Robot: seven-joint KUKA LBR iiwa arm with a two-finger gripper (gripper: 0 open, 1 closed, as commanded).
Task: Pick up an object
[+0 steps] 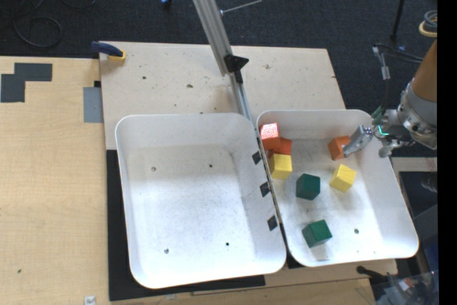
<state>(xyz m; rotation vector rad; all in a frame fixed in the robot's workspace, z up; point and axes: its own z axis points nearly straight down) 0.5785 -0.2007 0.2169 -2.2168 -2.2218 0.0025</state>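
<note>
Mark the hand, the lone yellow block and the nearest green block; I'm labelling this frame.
hand [359,138]: camera view, between its fingertips.
lone yellow block [343,177]: camera view, top face.
nearest green block [316,232]: camera view, top face.

Single fixed cam, mounted above the bench [285,75], looking down at a slant rather than straight down. Both white bins in frame side by side: left bin [136,139] near centre, right bin [400,225] toward the right edge. Moderate standoff: bins take up the lower-middle of the frame, with dark carpet and cables across the top and a light wood surface [50,189] on the left. A slanted aluminium pole [211,18] rises from the bench toward the lens. Arm [421,103] enters from the frame's right side.
</note>
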